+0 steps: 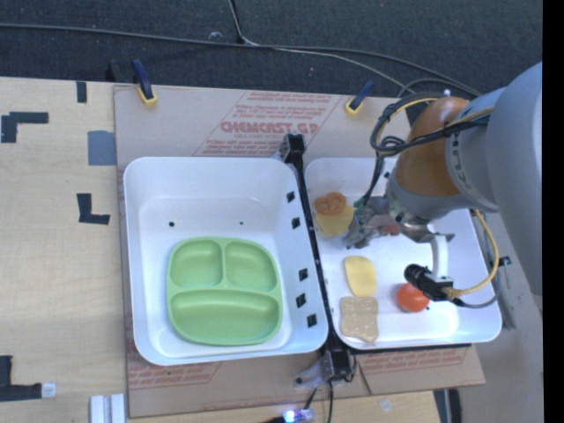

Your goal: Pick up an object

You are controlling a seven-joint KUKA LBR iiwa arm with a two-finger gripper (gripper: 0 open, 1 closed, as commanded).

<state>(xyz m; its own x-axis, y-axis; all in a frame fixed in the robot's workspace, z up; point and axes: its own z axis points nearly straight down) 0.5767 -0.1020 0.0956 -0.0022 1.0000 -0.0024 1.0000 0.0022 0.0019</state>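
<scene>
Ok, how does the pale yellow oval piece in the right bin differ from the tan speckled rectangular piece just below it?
The pale yellow oval piece is smooth, rounded and evenly coloured; the tan speckled rectangular piece is squarer, with a mottled surface. The yellow one lies nearer the gripper; the tan one lies nearer the near rim of the right white bin. Both lie flat and untouched.

One fixed camera looks down at a slant from above the bench [53, 236], from a moderate height that takes in both bins whole. The left bin [141, 183] sits at frame centre, the right bin [467, 329] at centre right. The arm [493, 148] enters from the right edge. Dark floor [264, 7] runs across the top of the frame.
</scene>
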